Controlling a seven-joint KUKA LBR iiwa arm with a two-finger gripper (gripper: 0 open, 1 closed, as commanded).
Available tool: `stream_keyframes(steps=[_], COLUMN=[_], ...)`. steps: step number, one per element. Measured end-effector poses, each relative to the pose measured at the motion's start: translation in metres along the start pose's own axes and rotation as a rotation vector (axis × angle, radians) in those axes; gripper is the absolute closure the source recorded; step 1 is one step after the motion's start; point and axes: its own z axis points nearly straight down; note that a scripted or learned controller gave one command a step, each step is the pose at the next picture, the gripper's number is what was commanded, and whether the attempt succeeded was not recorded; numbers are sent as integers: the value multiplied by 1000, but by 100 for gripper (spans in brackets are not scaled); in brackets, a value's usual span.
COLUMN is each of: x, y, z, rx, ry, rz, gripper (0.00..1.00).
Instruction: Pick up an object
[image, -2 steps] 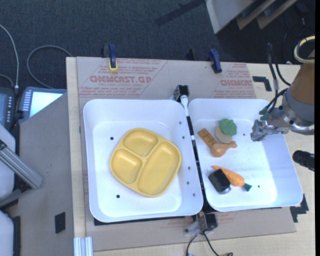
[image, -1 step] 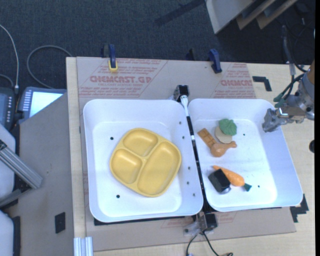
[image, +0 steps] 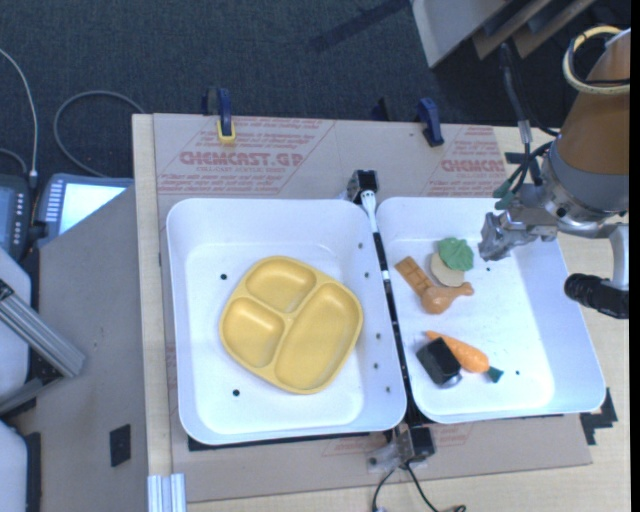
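Green-topped piece just beside tool

My arm reaches in from the right, orange band above the grey wrist; my gripper points down and leftward, seemingly carrying nothing, though it looks blurred.

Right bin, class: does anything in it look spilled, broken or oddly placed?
Nothing stands out. In the right bin the toys lie loose: a green-topped piece resting against a brown piece, and a carrot touching a black block. The gripper hovers beside them.
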Motion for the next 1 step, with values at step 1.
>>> stream_keyframes(steps=[1], x=[44], y=[22], z=[15], rx=[-1], ry=[-1], rz=[0], gripper=[100])
